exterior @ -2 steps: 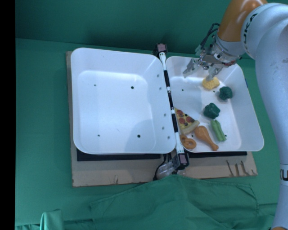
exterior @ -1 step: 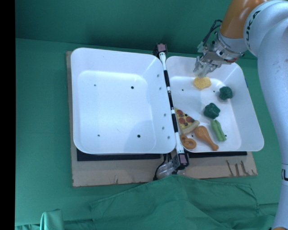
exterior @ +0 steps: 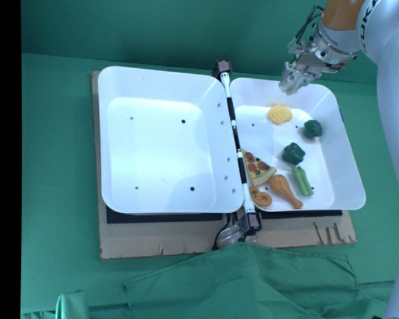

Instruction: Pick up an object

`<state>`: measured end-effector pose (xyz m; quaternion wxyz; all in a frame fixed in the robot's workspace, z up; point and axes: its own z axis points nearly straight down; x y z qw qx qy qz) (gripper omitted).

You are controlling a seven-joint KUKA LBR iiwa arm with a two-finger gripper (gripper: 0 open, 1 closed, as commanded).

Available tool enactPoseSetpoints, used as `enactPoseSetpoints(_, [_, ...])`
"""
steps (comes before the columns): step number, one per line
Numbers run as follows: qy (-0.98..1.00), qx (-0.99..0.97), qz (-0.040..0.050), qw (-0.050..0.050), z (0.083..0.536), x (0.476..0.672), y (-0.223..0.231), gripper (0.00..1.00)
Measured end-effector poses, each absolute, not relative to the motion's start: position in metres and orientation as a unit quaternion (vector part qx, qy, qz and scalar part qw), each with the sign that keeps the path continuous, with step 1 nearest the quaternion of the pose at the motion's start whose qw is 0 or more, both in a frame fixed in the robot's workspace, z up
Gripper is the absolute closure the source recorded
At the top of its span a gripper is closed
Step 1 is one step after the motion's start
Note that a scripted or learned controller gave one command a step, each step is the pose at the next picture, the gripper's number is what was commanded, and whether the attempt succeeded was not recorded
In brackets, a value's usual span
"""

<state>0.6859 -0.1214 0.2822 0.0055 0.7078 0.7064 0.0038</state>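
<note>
A grey robot arm with an orange band (exterior: pixel 341 11) reaches in from the right and holds its two-finger gripper (exterior: pixel 292 86) above the far rim of the right-hand shallow white bin (exterior: pixel 349 180); whether the gripper is parted or closed cannot be told from this angle, and nothing shows between its tips.

The toy foods all lie in that right bin. A yellow ridged plastic shell-shaped piece (exterior: pixel 280 114) sits nearest the gripper, just in front of it. A small dark green broccoli floret (exterior: pixel 312 128) rests toward the right wall. A dark green plastic pepper (exterior: pixel 293 152) lies near the middle. Beside it, a light green ridged pod (exterior: pixel 302 180) stretches its long axis from the far side toward the near right. An orange plastic drumstick (exterior: pixel 285 190) lies slantwise, thick end far-left, thin end pointing near-right, close beside the pod. A triangular pizza slice with red toppings (exterior: pixel 257 168) rests against the bin's left wall, its tip toward the far left. A small orange pretzel-like piece (exterior: pixel 260 198) sits in the near-left corner.

The left white bin (exterior: pixel 124 81) stands next to it, the two divided by a black-and-white rod (exterior: pixel 234 134). Both bins rest on a brown cardboard sheet (exterior: pixel 156 242) over the green-covered surface (exterior: pixel 56 156). Open floor remains at the right bin's far half. No writing on the objects can be read.
</note>
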Motion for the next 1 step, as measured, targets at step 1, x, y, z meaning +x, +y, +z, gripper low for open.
enactPoseSetpoints(1, [0.706,0.708,0.0039,0.006,0.3511,0.6884,-0.1215,1.0])
